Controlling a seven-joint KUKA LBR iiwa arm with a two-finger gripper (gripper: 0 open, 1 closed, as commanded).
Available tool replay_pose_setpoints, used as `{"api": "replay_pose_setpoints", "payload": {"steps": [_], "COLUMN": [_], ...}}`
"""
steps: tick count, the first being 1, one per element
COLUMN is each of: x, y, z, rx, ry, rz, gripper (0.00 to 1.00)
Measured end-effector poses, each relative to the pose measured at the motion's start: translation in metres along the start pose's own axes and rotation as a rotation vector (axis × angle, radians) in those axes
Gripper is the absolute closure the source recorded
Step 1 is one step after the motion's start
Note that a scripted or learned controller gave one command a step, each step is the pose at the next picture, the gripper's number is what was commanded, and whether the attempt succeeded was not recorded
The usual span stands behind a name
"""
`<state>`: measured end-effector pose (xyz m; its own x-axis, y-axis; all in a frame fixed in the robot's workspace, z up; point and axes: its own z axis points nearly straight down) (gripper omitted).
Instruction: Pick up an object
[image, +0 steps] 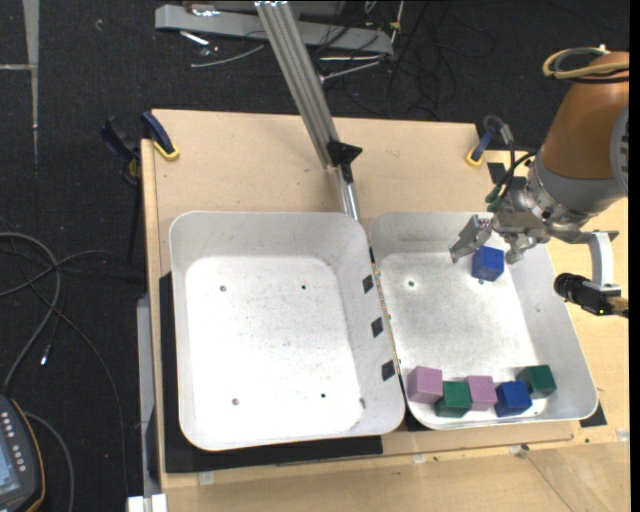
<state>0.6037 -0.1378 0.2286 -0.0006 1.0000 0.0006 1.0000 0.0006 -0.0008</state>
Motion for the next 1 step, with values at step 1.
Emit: {"api": "replay_pose_setpoints", "payload": {"steps": [1], "x": [-0.0865], "y": [0.0158], "z": [0.048], "rx": [0.001], "ry": [-0.005], "rz": [0.007], "gripper": [0.0]}}
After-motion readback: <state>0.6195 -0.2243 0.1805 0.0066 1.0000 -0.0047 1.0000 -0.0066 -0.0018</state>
